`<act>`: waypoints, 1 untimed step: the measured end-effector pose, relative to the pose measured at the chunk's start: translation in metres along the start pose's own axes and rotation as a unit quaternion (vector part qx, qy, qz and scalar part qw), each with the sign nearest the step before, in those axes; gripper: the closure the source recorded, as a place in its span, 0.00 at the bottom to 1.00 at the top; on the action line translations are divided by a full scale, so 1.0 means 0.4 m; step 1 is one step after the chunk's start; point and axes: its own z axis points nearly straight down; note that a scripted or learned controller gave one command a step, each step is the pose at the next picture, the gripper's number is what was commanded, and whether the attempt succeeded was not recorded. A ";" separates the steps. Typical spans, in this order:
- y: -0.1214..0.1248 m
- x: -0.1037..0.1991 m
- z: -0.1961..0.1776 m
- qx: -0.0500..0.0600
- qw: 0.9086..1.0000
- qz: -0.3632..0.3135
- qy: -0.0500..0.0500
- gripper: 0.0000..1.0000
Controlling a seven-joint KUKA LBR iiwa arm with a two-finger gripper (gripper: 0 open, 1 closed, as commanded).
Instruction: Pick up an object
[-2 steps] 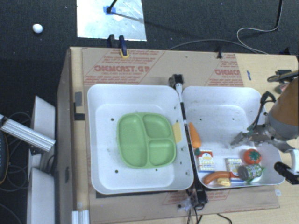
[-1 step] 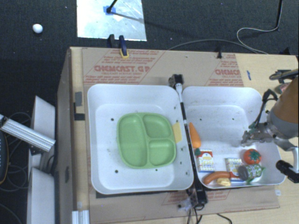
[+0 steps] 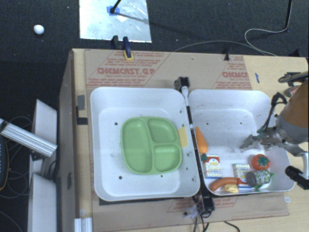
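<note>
Even, bright overhead light, soft shadows, glare on the foil sheet, slightly soft focus throughout.

A single fixed camera hangs above the desk and looks down at a slant, far enough off to take in both white bins: the left bin near the middle of the frame and the right bin toward the right edge. The desk's far edge lies toward the top of the frame, with dark floor beyond it and along the left. The arm enters from the right edge.
</note>
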 end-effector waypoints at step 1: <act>-0.081 0.002 0.052 0.003 1.000 0.001 0.001 0.00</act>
